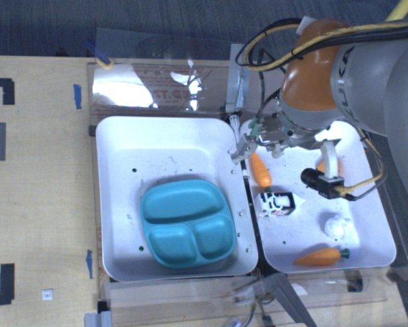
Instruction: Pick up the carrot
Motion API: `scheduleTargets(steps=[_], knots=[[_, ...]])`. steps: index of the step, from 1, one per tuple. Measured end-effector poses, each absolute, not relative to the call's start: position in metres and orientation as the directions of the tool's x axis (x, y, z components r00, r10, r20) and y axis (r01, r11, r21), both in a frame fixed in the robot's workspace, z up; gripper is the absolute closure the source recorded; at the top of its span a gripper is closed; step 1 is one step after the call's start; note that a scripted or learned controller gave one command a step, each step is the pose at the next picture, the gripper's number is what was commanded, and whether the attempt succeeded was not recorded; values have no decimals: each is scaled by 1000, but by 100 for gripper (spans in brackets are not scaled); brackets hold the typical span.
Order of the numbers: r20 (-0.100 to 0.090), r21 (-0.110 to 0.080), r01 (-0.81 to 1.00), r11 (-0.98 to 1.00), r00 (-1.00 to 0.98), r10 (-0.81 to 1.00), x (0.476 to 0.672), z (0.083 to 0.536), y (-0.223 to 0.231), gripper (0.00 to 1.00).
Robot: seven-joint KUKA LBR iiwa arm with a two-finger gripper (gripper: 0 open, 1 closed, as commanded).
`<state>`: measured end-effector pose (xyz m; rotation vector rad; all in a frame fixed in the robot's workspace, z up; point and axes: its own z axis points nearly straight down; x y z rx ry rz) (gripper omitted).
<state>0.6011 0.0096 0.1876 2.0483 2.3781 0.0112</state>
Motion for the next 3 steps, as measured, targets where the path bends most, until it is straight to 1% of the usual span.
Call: scheduleTargets(steps=[1,2,3], knots=[[-3,3,950,314,-314,950,632,185,-27,0],[0,1,860,510,-510,860,625,185,-37,0],[-3,3,819,574,-574,819,632,185,-50,0]])
